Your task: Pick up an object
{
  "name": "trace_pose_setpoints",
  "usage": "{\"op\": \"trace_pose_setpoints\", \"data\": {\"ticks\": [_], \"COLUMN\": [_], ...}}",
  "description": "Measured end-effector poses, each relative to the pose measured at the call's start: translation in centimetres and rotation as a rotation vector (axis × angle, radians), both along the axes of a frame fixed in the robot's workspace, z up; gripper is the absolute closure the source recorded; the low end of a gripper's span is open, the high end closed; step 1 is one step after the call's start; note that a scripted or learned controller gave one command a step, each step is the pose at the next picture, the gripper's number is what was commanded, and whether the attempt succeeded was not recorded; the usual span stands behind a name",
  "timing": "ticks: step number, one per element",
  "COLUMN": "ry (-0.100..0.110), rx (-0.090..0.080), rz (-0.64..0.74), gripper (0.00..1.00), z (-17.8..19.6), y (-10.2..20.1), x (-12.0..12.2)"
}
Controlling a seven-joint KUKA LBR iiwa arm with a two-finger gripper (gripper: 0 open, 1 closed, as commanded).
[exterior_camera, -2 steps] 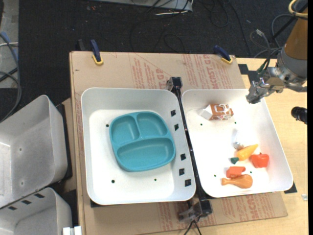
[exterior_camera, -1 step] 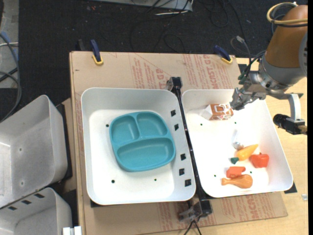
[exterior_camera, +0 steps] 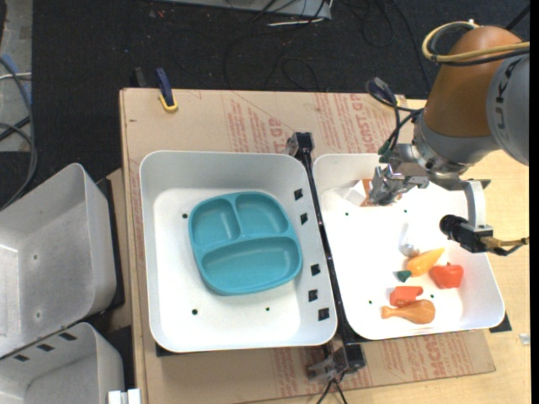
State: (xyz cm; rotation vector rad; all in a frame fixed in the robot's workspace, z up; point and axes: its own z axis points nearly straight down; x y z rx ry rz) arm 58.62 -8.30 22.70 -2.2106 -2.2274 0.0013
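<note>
My gripper (exterior_camera: 383,189) is down at the back left of the right bin (exterior_camera: 482,313), hanging from the grey and orange arm (exterior_camera: 468,91). A small orange piece (exterior_camera: 368,191) shows right beside it on its left; whether it is held I cannot tell. Loose toy food lies toward the bin's front right, apart from the gripper: a yellow-orange wedge (exterior_camera: 425,260), a red pepper (exterior_camera: 449,275), a red-orange piece (exterior_camera: 405,294) and a tan drumstick (exterior_camera: 411,312). A small grey item (exterior_camera: 408,248) lies just behind the wedge.
The left bin (exterior_camera: 160,225) holds a teal divided plate (exterior_camera: 244,242). A black divider with clips (exterior_camera: 316,242) runs between the bins. A black part on a white bracket (exterior_camera: 459,227) sits over the right bin's right side. Spare white bins (exterior_camera: 46,251) stand at far left.
</note>
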Motion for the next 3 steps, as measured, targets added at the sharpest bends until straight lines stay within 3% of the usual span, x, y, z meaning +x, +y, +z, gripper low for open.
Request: {"op": "trace_pose_setpoints", "data": {"ticks": [1,3], "ry": [-0.002,0.0], "rx": [0.0,0.0], "rz": [0.001,0.001], "gripper": [1.0,1.0], "z": [1.1,-0.8], "y": [5.0,14.9], "x": [-1.8,-5.8]}}
